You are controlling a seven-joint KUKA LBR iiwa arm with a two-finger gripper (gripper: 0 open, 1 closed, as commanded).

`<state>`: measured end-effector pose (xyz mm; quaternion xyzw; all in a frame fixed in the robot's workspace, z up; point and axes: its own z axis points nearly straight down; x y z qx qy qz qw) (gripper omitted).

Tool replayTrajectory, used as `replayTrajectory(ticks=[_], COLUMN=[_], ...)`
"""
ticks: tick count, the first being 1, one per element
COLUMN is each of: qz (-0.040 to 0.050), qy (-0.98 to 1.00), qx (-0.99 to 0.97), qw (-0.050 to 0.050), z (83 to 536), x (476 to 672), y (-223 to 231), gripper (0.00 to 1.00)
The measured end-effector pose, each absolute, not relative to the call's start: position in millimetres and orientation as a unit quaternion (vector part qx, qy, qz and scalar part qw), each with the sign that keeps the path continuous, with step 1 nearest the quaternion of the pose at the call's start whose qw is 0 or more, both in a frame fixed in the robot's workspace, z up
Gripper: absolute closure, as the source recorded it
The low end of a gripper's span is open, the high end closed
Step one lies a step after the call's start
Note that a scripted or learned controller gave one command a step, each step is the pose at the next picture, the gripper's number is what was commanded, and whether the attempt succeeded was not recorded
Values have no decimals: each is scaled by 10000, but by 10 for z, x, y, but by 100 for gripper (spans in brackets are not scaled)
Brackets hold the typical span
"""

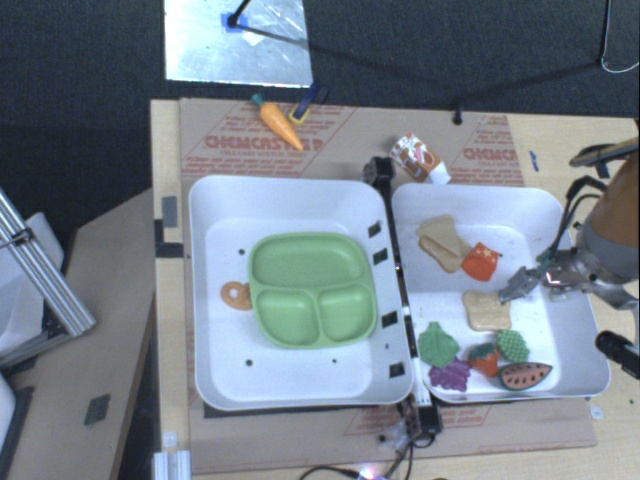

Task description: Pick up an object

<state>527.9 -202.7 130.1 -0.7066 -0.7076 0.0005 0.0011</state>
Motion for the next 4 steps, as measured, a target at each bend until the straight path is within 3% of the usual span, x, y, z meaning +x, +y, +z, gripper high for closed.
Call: replayTrajectory(ticks=[1, 2, 3, 4], qz=[-8, -31, -12, -17], qy=[-7072, -7079, -7087, -7090], qx=[-7070, -7063, -7055, -7052], qw=[-1, -30, -28, -35], z=[840, 983, 1478, 2116], x=[5291, 5316, 5427, 5417], y=[-2025, -2025, -2030, -2006], gripper=[0, 100, 100, 100])
